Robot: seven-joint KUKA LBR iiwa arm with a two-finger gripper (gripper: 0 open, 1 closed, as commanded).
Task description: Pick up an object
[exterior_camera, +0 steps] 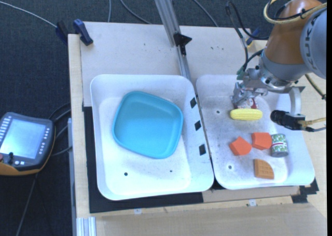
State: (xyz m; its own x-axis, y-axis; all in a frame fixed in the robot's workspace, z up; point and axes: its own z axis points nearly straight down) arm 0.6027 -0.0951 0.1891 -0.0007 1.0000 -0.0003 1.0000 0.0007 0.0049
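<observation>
Gripper (247, 96) low over the right bin (218, 87), near its far edge, just above a yellow corn cob (246, 114); open or closed, cannot tell. Toward the near right corner: two orange blocks (240, 146), a small can (279, 145), a waffle piece (263, 169). In the left bin (104, 87), a blue plate (148, 124), centred.

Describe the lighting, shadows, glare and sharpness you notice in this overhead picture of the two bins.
Camera view: lighting is even and soft; the square blue plastic plate casts only a faint shadow in the left white bin. The orange arm band carries a mild highlight. The yellow toy corn cob looks reasonably sharp, while the gripper above it is murky and hard to resolve.
</observation>
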